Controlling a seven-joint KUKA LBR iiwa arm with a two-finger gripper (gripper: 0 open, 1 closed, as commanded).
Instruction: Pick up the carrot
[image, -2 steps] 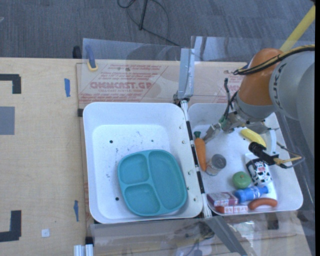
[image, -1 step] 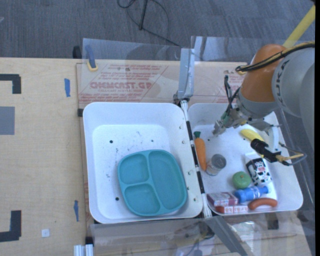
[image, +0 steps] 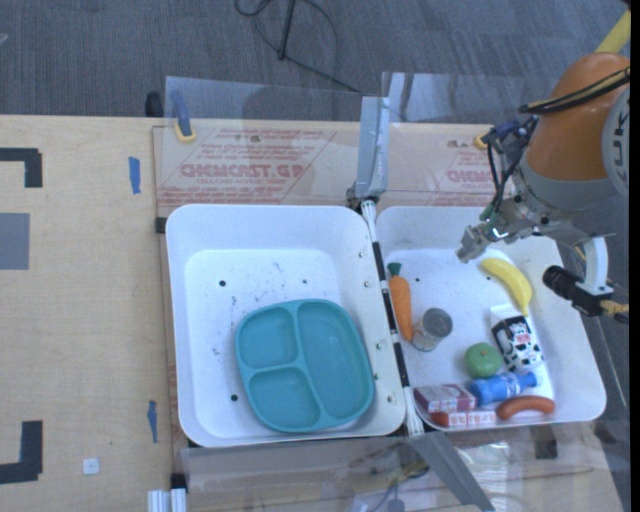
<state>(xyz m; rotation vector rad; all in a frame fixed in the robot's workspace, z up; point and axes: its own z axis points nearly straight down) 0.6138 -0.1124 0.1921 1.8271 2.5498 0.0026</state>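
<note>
Carrot (image: 400, 305) lies lengthwise against right bin's (image: 585, 385) left wall, centre frame, beside grey can (image: 433, 328). Tool (image: 478, 240) hovers upper right above banana (image: 510, 281), well apart from carrot; grip state unclear, seemingly nothing held.

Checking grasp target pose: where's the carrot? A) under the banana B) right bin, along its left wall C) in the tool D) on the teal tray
B: the carrot lies in the right bin along its left wall, beside the metal can.

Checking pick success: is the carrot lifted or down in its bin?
Down: the carrot lies flat along the right bin's left wall, apart from the gripper.
</note>
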